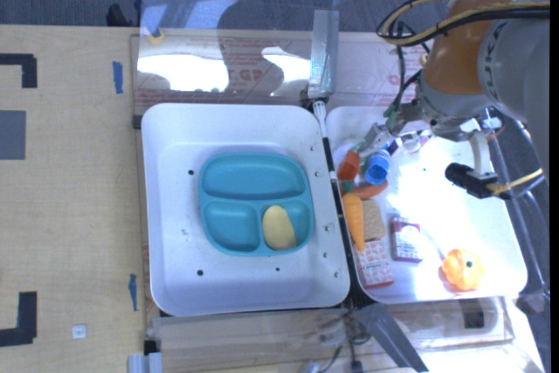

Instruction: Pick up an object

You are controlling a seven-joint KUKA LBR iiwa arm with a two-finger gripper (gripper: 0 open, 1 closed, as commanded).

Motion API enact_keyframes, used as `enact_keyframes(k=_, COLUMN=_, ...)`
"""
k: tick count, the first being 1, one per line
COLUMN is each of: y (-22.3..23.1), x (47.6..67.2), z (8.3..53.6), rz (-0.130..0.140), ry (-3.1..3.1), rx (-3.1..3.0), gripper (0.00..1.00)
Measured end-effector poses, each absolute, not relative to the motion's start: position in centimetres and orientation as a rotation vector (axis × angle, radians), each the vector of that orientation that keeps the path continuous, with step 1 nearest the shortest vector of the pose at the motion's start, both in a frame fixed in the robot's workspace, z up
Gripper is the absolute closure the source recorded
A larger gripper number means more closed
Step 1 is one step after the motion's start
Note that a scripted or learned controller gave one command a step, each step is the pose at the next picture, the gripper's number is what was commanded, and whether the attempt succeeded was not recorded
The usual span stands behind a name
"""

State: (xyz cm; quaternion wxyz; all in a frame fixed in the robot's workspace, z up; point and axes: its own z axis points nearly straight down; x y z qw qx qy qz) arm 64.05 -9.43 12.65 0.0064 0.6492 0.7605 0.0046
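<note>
Bench (61,214) of pale wood bears two white bins (166,214).

1. Bright, even light falls from above.
2. Strong glare washes out the floor of the right bin (454,214).
3. The clear sheet (227,65) behind the left bin (166,188) reflects white patches.
4. Shadows are soft and short.
5. Focus is slightly soft throughout; small items look blurred.

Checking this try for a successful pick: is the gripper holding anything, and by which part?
Cannot be told. The gripper sits low over the right bin near the blue object, but no object is visibly between its fingers.
</note>
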Motion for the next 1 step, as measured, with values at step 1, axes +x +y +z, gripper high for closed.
enact_keyframes(k=1, y=-9.5, x=64.62, z=12.19, rz=0.022, ry=2.361, rx=2.039, gripper=0.0)
